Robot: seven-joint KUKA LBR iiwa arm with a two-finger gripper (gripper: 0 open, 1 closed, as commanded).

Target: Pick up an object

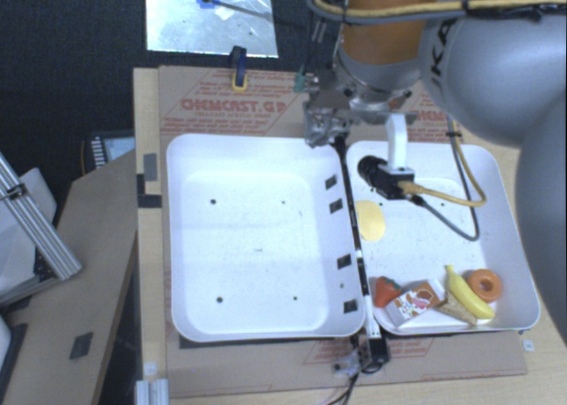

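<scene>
My gripper (322, 131) hangs over the far end of the divider between the two white bins, with the grey arm and its orange band above it. The objects lie in the right bin (505, 208). A flat yellow round piece (370, 222) sits near the divider, below the gripper. In the front corner are a red piece (385, 291), a white and red carton (415, 302), a banana (467, 293) and an orange ring (485, 284). Nothing shows between the fingers.
The left bin (190, 217) is bare white with a few small dark dots. A row of black clips runs down the divider (345, 235). A sheet of foil (213, 4) lies beyond the cardboard at the back.
</scene>
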